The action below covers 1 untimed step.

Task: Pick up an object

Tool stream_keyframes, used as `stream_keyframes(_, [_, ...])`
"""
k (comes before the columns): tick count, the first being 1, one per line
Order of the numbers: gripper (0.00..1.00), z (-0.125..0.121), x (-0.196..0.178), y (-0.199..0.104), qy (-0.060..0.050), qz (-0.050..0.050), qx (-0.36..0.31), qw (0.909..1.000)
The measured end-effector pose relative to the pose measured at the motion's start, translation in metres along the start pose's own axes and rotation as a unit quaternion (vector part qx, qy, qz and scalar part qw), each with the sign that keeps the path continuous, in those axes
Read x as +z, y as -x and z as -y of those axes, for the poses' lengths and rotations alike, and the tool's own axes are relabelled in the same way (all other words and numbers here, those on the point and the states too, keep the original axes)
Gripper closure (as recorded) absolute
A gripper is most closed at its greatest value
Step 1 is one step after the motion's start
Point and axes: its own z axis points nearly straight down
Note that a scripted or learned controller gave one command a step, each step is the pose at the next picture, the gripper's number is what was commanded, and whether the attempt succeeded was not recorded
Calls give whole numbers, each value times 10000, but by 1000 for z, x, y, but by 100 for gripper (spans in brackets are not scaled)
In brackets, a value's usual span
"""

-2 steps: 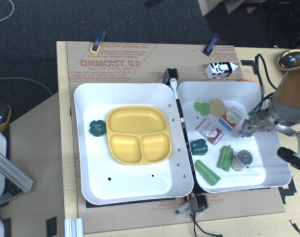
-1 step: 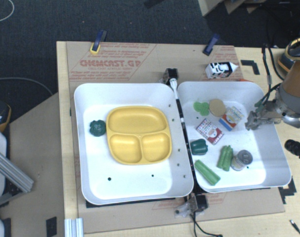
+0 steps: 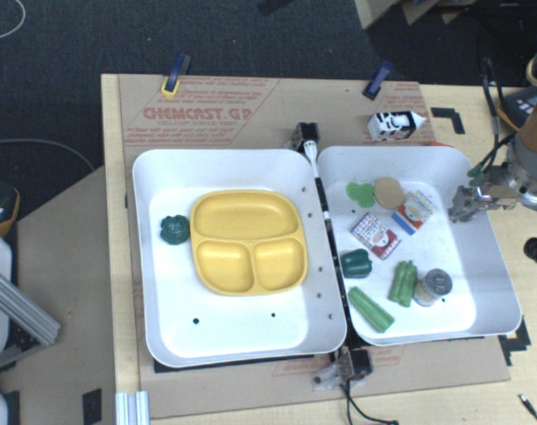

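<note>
Claw point(image 3: 463, 204), state indiscernible, is hovering over right bin point(image 3: 489, 264); green toy cucumber point(image 3: 371, 309) looking light, rigid, graspable mid-length.

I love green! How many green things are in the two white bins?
5. A dark green piece sits in the left bin beside the yellow tray. The right bin holds four: light green, dark green, and two green vegetables. More may be hidden.

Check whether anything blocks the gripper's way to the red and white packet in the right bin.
Nothing visible does. The gripper sits at the right bin's far right edge; bare bin floor separates it from the packet. The nearest items lie beside that line.
</note>
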Motion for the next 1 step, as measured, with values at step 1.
stream_keyframes(1, [100, -2, -42, 1, 4, 2, 2, 10000])
